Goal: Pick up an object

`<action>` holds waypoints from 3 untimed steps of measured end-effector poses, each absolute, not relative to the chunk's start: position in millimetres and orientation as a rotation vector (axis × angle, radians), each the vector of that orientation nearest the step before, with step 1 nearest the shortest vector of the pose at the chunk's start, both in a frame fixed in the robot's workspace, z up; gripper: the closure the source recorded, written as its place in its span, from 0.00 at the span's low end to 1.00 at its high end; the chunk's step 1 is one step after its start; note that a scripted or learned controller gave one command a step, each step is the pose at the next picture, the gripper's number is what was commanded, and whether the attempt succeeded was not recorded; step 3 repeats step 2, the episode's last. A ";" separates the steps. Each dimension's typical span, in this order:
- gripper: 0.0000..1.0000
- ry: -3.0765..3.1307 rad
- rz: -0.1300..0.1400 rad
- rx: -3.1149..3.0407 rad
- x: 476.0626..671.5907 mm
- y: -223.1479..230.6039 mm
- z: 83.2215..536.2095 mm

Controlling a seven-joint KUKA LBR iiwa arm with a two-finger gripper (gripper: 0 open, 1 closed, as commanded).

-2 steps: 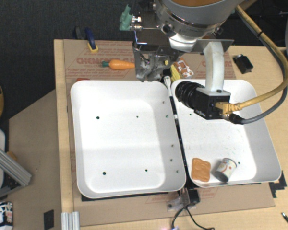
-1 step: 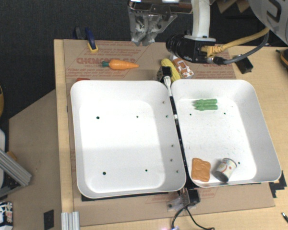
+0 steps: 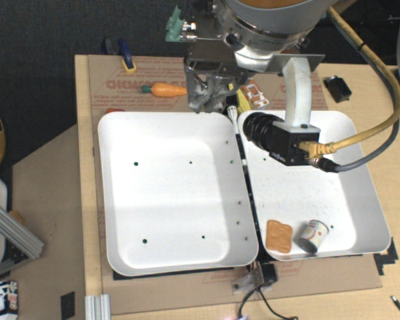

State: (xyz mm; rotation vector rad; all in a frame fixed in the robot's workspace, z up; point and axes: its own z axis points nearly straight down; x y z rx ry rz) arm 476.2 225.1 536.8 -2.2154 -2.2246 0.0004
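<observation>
Red "CHEM…" print, prob., on cardboard [image 3: 140, 79].

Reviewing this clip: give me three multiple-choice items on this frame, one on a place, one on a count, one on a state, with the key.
1. Where does the flat tan biscuit-like piece lie?
A. near corner of the right white bin
B. middle of the left white bin
C. on the cardboard beyond the bins

2. How many loose objects lie in the right bin's near end?
A. none
B. two
C. five

3. How does the small white and grey cylinder lie?
A. tipped on its side
B. stacked on top of the tan piece
C. hanging from the arm

Key: 1 A, it sits by the bin's near rim; 2 B, tan piece and cylinder lie there; 3 A, it rests on the bin floor, one end facing the camera.
</observation>
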 end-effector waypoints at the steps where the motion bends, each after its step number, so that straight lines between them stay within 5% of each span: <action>1: 1.00 -2.219 -0.003 -2.227 546.6 223.9 533.8; 2: 1.00 -2.223 0.003 -2.216 480.9 224.6 536.0; 3: 1.00 -2.223 0.003 -2.216 480.9 224.6 536.0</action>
